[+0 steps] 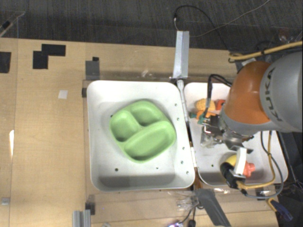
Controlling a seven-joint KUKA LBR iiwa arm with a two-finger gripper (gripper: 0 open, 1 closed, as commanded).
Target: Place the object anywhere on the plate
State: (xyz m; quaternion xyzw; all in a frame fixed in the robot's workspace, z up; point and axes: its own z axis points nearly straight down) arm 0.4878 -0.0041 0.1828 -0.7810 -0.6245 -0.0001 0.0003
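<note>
A: Where is the plate?

B: The green divided plate (142, 131) lies in the left bin (102, 174), roughly at its middle and turned at an angle. It has three compartments. Bare white floor runs all round it, widest along the bin's near and left edges.

A: And the arm?

B: The grey arm (265, 98) with its orange band hangs over the right bin (201, 174), covering most of that bin's middle and right side. Its jaws (208, 134) sit near the bin's left wall, just beside the divider between the two bins. I cannot tell whether they are spread or pressed together, nor whether anything is between them.

A: What else lies in that bin?

B: Small orange and yellow objects (206, 105) crowd near the far-left corner, partly hidden by the arm. A yellow object (230, 159) and a red-and-white piece (244, 167) lie toward the near edge, close under the wrist. Which one is the task's object I cannot tell.

A: Anything around the bins?

B: A metal bracket (181, 53) stands at the far edge above the divider, and cables (265, 186) trail along the right bin's near-right corner on the worktop (42, 141).
</note>
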